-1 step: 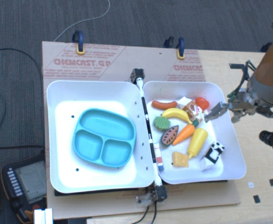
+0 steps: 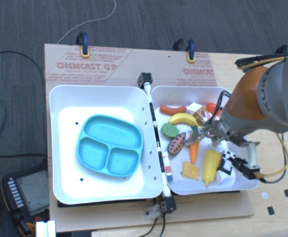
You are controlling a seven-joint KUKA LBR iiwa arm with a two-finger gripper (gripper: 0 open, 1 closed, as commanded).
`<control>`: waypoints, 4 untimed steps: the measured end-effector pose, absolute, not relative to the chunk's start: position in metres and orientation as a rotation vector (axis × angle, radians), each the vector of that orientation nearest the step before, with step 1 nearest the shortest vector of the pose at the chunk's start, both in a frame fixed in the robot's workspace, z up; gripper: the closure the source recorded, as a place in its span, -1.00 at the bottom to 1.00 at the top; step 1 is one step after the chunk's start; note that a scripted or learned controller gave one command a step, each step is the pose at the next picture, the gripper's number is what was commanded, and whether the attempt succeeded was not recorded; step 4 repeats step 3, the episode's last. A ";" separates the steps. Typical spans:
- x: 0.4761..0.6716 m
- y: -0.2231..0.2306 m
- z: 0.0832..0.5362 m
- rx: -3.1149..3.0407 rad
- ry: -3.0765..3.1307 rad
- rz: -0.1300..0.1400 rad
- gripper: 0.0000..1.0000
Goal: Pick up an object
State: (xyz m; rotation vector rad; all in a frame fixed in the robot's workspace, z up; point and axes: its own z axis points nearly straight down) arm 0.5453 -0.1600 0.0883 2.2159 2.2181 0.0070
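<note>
My gripper (image 2: 201,134) is down in the right bin (image 2: 159,147), reaching in from the right near the bin's middle. It hovers just over the top of an orange carrot (image 2: 194,153) and beside a watermelon slice (image 2: 176,143). A yellow banana (image 2: 183,119) lies just behind it, and a yellow mustard bottle (image 2: 210,166) lies in front of it. Also in this bin are a red sausage (image 2: 172,109), a green ridged piece (image 2: 169,130) and a cheese wedge (image 2: 190,170). I see nothing lifted by the gripper.
The left bin (image 2: 60,147) holds a blue divided plate (image 2: 109,145). The arm's orange band (image 2: 247,100) hangs over the right bin's far right corner, hiding some items there. A black clamp (image 2: 145,79) sits at the back between the bins.
</note>
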 end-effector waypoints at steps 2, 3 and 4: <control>0.521 -0.074 0.189 2.219 2.224 0.001 1.00; 0.497 -0.021 0.213 2.220 2.224 -0.002 1.00; 0.497 -0.021 0.213 2.220 2.224 -0.002 1.00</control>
